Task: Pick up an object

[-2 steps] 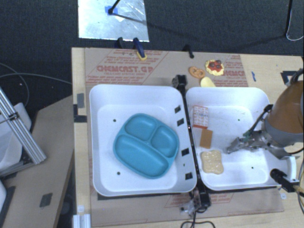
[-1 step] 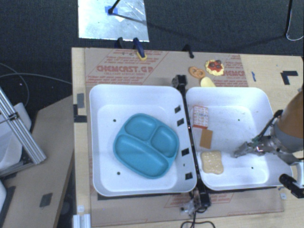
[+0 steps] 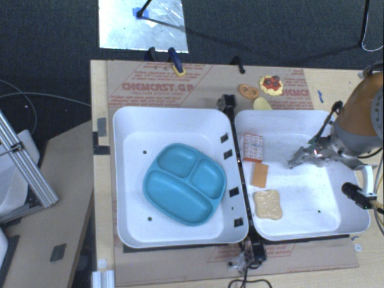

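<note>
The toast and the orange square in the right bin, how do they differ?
The toast is pale tan with a bumpy, rounded outline; the orange square is flat orange with straight edges. The toast is larger than the square. The toast lies nearer the bin's front edge, the square just behind it. Both lie flat by the bin's left wall, apart from the gripper.
</note>
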You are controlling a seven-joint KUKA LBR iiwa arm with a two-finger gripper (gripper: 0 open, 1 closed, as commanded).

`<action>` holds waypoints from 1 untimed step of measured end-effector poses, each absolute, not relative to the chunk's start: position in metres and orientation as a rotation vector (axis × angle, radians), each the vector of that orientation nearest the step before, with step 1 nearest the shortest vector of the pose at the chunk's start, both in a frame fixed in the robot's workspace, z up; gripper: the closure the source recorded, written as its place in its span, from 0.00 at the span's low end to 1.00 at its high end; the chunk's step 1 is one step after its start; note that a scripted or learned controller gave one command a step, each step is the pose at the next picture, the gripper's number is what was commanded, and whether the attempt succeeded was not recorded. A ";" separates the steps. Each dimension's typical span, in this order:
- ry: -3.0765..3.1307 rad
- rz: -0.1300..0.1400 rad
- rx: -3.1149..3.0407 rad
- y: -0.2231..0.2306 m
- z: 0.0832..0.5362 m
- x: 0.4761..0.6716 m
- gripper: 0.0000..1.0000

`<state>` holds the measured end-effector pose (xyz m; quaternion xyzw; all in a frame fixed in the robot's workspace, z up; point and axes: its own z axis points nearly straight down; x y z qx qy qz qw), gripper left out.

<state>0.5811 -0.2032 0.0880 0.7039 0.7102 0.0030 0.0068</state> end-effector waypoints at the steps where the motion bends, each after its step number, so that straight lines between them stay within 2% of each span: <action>1: 2.215 0.011 2.200 -0.205 0.100 0.580 1.00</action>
